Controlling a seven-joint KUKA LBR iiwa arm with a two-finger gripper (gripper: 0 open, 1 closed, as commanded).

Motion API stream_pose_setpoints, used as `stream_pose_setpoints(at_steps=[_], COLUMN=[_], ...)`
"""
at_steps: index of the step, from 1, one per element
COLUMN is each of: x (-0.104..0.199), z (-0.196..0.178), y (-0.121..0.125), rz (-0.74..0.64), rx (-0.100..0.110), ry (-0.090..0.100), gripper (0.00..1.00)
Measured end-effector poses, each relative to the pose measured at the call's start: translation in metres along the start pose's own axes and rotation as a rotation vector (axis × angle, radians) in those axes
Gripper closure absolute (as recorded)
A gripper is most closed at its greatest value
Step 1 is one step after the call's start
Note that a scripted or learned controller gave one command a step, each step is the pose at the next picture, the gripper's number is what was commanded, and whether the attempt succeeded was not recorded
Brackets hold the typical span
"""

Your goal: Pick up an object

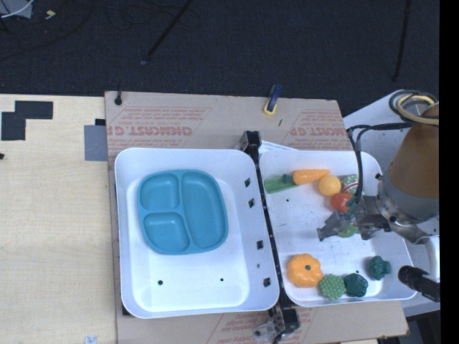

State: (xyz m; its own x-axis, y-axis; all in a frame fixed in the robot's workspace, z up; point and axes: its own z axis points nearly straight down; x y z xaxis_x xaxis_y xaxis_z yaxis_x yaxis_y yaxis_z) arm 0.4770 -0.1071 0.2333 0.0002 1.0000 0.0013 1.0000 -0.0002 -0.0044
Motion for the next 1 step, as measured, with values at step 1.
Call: stream_pose_setpoints(at_steps=[1], x=[-0.0012], z=[0.0634], y=[0.0032], rz=[0.000], rx=[0.005], ry=[0.001], gripper=[0.00])
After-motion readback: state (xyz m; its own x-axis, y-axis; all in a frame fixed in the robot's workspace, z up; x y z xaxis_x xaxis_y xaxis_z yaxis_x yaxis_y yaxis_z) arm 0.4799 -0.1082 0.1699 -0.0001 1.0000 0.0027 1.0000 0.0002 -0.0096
